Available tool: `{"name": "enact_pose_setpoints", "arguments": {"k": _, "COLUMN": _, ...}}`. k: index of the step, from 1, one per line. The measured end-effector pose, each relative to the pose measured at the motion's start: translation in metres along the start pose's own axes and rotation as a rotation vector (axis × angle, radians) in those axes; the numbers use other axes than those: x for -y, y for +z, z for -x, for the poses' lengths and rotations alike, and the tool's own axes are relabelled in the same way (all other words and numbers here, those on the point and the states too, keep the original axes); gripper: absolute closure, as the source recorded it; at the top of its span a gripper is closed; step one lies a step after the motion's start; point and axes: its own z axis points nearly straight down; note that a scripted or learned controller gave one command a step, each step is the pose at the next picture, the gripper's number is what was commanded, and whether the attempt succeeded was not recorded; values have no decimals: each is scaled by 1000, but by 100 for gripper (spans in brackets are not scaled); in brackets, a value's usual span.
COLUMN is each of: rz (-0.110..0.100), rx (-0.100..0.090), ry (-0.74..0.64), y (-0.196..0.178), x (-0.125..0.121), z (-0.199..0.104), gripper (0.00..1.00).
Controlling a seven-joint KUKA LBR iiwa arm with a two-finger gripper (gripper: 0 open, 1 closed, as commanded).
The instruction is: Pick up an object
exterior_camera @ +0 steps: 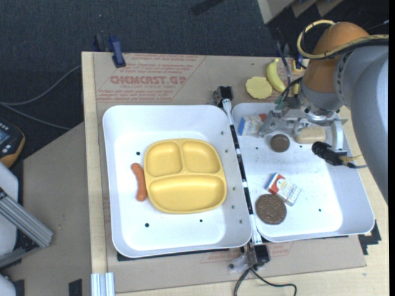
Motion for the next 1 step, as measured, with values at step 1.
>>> {"name": "enact_pose_setpoints", "arguments": {"k": 1, "rz": -6, "rx": 9, "ry": 4, "y": 0, "x": 2, "z": -18, "gripper": 0}}
